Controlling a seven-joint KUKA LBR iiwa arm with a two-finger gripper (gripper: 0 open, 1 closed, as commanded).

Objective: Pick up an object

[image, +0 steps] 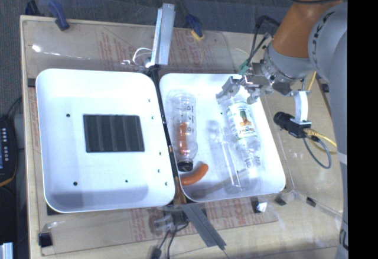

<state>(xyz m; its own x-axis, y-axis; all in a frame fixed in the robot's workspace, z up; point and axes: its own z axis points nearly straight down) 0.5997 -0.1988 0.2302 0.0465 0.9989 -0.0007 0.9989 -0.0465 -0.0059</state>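
I see my claw (239, 87) at the right bin's (271, 160) far edge, just above a labelled clear bottle (243, 128); its grip state I cannot tell.

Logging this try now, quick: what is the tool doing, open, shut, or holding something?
Tool: cannot be told; it sits over the top end of the labelled clear bottle in the right bin, with no grasp visible.

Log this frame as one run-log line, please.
phase: reaching | gripper: over right bin, at top of labelled clear bottle | grasp: unconfirmed | also in bin: second clear bottle, orange sausage-shaped piece
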